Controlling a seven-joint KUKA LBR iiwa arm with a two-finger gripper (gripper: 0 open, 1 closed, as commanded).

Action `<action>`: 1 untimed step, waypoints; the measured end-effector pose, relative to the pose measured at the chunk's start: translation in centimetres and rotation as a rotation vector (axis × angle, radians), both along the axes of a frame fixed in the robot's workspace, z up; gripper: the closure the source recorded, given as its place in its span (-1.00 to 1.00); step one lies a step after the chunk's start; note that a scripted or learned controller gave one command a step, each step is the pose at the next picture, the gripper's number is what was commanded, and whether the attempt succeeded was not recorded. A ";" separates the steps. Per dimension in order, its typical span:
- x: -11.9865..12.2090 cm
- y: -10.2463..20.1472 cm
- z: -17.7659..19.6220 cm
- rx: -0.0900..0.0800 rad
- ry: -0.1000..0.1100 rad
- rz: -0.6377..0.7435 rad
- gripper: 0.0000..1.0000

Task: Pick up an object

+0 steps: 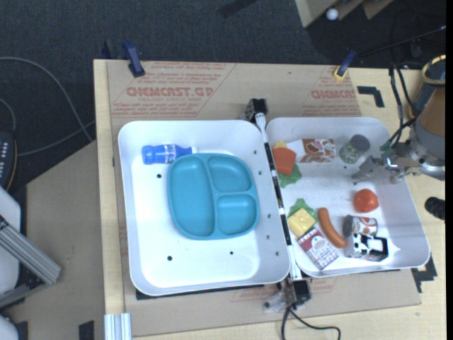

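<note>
Left bin [141,211] holds a blue tray [212,193]. Right bin [407,218] carries the clutter: sausage [331,227], tomato [365,200]. The gripper [381,167] hangs just above the tomato (nothing between its spread fingers), so the pick is not yet made.

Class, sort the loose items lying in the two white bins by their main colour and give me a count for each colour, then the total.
Blue: 2, divided plate and bottle
Red or orange: 3, tomato, sausage, orange piece
Yellow and green: 1, cheese-like piece
Grey: 1, can
Printed packaging: 4, top packet, red packet, small can, black-and-white carton
Total: 11
</note>
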State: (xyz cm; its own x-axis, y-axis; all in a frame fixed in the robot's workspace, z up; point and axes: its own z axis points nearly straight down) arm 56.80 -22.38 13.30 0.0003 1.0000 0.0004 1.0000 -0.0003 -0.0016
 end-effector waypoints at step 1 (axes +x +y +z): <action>-3.9 3.1 -4.6 0.001 0.000 0.000 -1.00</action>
State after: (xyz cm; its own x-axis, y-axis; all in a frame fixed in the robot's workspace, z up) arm 52.87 -19.26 8.70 0.0007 1.0000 0.0011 1.0000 -0.0007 -0.0019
